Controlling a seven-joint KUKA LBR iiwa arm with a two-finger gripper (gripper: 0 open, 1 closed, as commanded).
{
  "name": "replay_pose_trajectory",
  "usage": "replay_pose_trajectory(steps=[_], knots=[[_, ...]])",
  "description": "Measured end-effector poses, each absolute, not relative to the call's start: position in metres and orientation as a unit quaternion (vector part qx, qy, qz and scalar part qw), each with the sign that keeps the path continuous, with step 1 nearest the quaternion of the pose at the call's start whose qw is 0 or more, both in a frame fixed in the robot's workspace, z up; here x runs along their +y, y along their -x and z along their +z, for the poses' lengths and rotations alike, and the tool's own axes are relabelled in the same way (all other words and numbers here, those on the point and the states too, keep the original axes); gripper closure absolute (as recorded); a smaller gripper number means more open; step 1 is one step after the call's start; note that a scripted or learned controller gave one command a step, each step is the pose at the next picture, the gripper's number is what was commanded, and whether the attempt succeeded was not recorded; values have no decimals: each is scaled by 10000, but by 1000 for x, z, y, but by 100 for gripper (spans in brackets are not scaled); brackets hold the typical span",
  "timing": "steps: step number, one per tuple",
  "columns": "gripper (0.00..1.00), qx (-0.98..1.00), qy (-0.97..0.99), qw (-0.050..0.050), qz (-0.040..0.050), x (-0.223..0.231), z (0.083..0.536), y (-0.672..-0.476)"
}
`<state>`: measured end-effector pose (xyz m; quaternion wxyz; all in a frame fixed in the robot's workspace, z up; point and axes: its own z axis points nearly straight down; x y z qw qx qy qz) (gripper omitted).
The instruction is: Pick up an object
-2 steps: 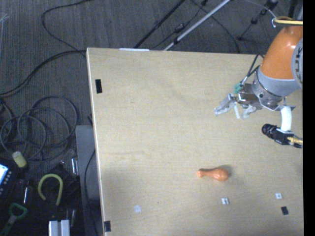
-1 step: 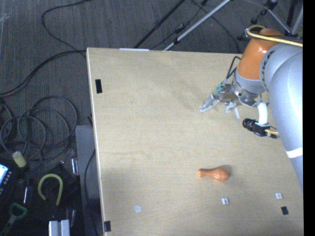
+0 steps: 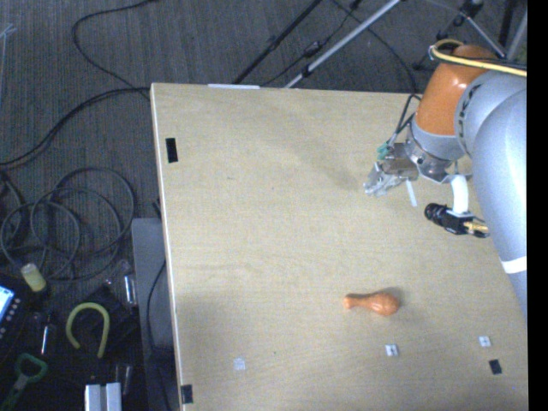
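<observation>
Plywood bench (image 3: 257, 229) over cabled carpet (image 3: 77, 58) — orange object (image 3: 374, 302) well apart from gripper (image 3: 381, 181), jaws unreadable.

At nine o'clock we see loops of black cable (image 3: 68, 221) lying on the dark carpet (image 3: 77, 75). Down at seven o'clock a green U-shaped tool (image 3: 88, 324) rests among clutter. Toward one o'clock, thin metal stand legs (image 3: 360, 24) slant across the floor beyond the tan board (image 3: 274, 195).

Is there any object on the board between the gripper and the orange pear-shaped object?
Nothing visible. The gripper is toward the far right of the board, the orange pear-shaped object lies nearer the camera, and only bare board lies between them.
</observation>
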<state>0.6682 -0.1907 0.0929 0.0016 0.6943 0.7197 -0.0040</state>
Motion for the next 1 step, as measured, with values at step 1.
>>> replay_pose_trajectory(steps=[1], knots=[[0,7198,-6942,18,-45,-191,93,-668]])
